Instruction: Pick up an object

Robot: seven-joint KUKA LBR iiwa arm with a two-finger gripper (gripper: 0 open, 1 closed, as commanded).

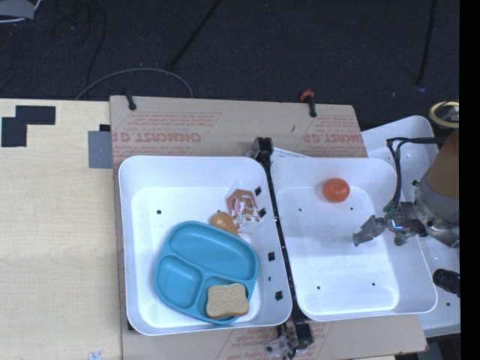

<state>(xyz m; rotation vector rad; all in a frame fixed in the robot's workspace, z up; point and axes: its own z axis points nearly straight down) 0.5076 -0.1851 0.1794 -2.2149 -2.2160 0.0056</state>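
Note:
An orange-red ball (336, 190) lies in the far part of the right bin (375, 295). My gripper (384, 233) hangs over that bin's right side, to the right of the ball and nearer the front, apart from it. It is open, with nothing between its fingers. In the left bin (139, 201) a blue divided plate (199, 265) carries a slice of bread (227, 300) in its near compartment. A small orange item (222, 221) and a clear-wrapped brown packet (243, 205) rest just behind the plate.
A black divider (274, 231) runs between the two bins. The arm's body (450, 178) and its cables stand at the right bin's right rim. Cardboard (225, 130) lies under the bins, and a wooden bench top (52, 223) extends to the left.

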